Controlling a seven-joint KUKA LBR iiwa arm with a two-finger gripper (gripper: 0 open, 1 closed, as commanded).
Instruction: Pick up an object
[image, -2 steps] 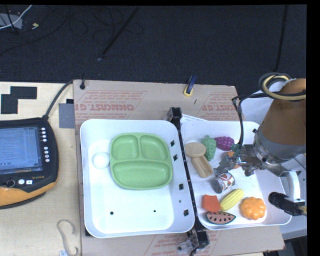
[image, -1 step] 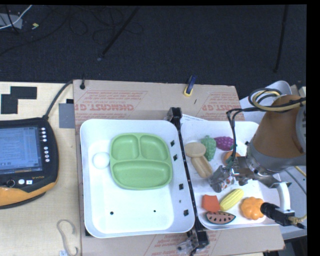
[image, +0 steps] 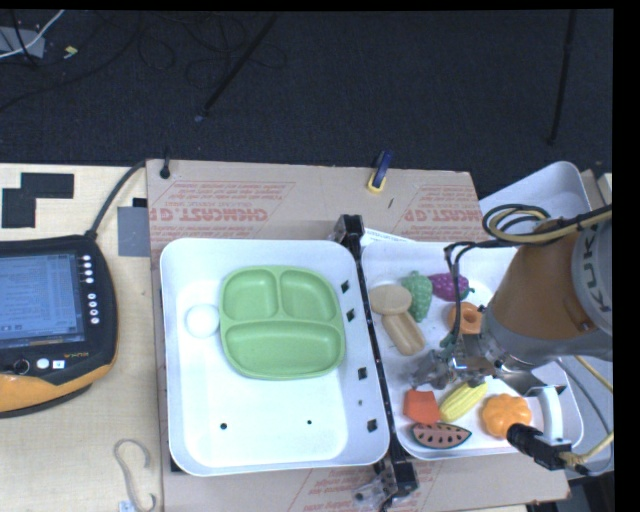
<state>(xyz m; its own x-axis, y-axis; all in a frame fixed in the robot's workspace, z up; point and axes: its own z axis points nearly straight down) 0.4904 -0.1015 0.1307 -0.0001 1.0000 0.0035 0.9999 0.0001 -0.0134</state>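
Two white bins sit side by side on a brown bench, and the arm comes in from the right of the frame. Its claw (image: 440, 368) is low in the right bin (image: 520, 262), lower right of the frame; whether it is wide or narrow I cannot tell. Just below it lie a red block (image: 421, 405) and a yellow corn (image: 462, 400), which slants up to the right. A green tray (image: 281, 322) rests in the left bin (image: 190, 420)
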